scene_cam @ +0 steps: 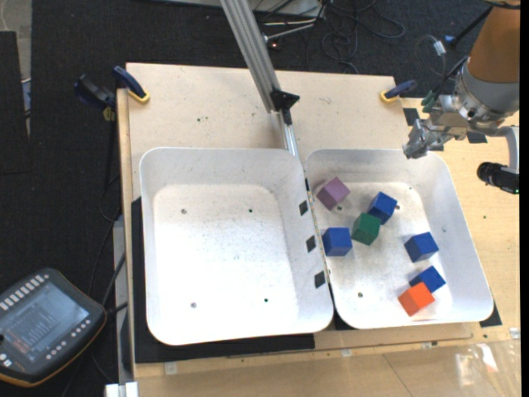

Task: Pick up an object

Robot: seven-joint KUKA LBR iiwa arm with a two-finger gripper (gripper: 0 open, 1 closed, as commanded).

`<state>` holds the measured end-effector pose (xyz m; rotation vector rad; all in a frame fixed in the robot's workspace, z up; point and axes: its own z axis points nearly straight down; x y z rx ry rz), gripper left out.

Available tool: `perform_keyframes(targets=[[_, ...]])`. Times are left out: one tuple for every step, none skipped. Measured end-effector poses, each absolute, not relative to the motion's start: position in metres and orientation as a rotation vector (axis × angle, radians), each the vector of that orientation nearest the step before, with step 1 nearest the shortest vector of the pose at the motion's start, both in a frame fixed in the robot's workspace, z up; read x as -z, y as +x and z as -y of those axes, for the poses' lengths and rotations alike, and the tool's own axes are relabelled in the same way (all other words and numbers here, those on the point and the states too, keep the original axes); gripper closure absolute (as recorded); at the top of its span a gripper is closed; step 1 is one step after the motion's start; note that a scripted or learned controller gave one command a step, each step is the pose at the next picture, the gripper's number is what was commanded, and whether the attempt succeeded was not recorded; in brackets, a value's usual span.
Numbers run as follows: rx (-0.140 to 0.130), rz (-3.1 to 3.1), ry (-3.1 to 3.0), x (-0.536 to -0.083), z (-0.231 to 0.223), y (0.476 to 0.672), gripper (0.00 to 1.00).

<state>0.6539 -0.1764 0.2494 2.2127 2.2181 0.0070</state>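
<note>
Lowest in the frame, at the lower left corner, a grey handheld control pendant with a dark screen [37, 327] lies off the edge of the pale wooden surface [215, 106]. On that surface sit two shallow white plastic bins side by side. The left white bin [165, 222] shows bare floor with a few small dark specks. The right white bin [463, 222] holds all the small blocks: a lilac cube [333, 193] toward its upper left, a blue cube [383, 206] to the right of it, a dark green cube [366, 228] just below and touching or nearly touching that blue one, another blue cube [337, 241] near the bin's left wall, a third blue cube [421, 246] toward the right, and a fourth blue cube [429, 279] lower down, right against an orange cube [417, 298] near the bin's lower right corner.

At the upper right of the frame the grey arm with its orange band [500, 35] reaches in, and its two-finger gripper [416, 147] hangs over the upper right rim of the right bin, well apart from every block. Whether its fingers are apart or together I cannot tell. A slanted aluminium bar [248, 40] runs from the top of the frame down to the gap between the bins, and blue-and-yellow clamps [128, 83] grip the surface's upper corners.
</note>
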Motion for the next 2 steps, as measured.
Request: perform_keyframes(targets=[[-0.006,-2.218,2.213,-0.304,0.177,0.655,1.0],[-0.002,-2.23,2.215,-0.303,0.127,0.649,1.0]])
